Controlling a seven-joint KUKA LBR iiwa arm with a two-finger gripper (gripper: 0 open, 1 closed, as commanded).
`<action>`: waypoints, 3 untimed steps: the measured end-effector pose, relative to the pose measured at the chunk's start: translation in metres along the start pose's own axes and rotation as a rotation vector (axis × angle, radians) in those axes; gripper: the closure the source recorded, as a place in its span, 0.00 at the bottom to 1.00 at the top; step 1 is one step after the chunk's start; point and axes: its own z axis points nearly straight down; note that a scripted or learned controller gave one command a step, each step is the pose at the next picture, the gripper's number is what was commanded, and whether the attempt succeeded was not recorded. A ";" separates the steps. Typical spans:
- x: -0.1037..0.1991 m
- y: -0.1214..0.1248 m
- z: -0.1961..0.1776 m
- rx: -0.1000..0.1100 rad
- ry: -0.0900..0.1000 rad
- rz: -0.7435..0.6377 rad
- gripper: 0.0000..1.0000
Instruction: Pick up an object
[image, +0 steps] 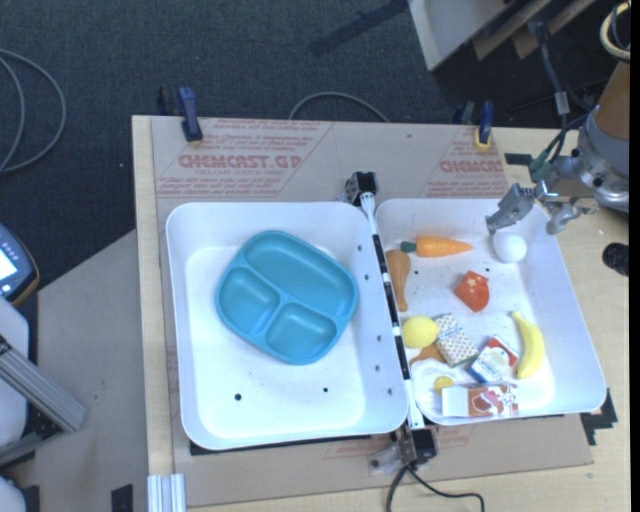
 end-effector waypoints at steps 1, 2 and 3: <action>-0.007 -0.005 0.106 0.011 0.002 0.001 0.00; 0.027 -0.010 0.192 0.007 0.003 -0.003 0.00; 0.024 -0.008 0.176 -0.003 -0.001 0.001 1.00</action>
